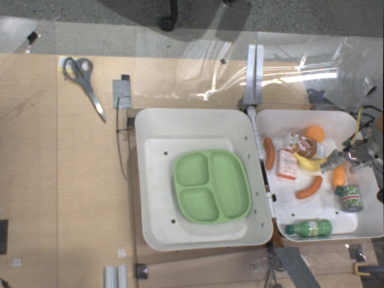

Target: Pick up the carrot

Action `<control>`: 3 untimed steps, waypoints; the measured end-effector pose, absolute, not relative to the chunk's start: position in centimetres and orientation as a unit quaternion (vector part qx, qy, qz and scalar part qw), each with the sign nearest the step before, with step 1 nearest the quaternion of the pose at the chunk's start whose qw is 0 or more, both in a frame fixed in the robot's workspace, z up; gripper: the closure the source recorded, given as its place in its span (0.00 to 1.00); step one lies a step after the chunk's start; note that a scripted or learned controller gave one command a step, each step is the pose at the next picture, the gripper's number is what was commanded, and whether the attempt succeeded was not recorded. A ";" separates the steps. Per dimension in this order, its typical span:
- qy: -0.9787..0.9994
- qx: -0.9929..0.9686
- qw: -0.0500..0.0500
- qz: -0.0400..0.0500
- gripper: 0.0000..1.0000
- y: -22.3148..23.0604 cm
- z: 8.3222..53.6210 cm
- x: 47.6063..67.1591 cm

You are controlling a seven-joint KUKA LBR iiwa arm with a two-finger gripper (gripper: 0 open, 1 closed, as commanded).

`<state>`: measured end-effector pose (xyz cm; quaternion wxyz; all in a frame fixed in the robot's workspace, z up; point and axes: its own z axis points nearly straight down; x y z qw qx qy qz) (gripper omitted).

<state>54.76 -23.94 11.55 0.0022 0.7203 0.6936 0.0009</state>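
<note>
Small orange tapered carrot [339, 176] in the right-hand shallow white bin [282, 120], long axis near twelve-to-six, just at six o'clock of the grey metal gripper [351, 156]; jaw opening apparently indistinct, impossible to tell, nothing visibly gripped.

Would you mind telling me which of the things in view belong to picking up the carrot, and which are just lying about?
For the job:
- carrot, in the right bin
- hand, just above the carrot

Lying about:
- banana
- two sausages
- green bottle
- can
- green divided plate in the left bin
- scissors on the bench
</note>
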 end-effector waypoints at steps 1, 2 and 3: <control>0.694 0.720 0.002 0.001 0.00 -23.9 11.5 54.8; 0.694 0.720 0.002 0.001 0.00 -23.9 11.5 54.8; 0.694 0.720 0.002 0.001 0.00 -23.9 11.5 54.8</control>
